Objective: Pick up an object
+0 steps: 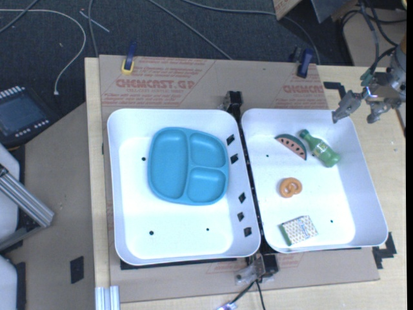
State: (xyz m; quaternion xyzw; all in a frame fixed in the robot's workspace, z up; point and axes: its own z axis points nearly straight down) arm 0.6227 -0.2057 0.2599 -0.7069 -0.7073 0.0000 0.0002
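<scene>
Nothing picked yet: gripper (359,106) spread and empty above right bin's (361,192) far corner, bottle (320,148), melon slice (292,145), pretzel (290,187) and packet (299,229) lying inside.

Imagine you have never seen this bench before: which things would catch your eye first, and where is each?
The blue divided plate in the left bin stands out first, large against the white. Next come the small items scattered in the right bin: a watermelon slice beside a green bottle near the back, an orange pretzel in the middle and a patterned packet at the front. The claw hangs over that bin's far right corner.
</scene>
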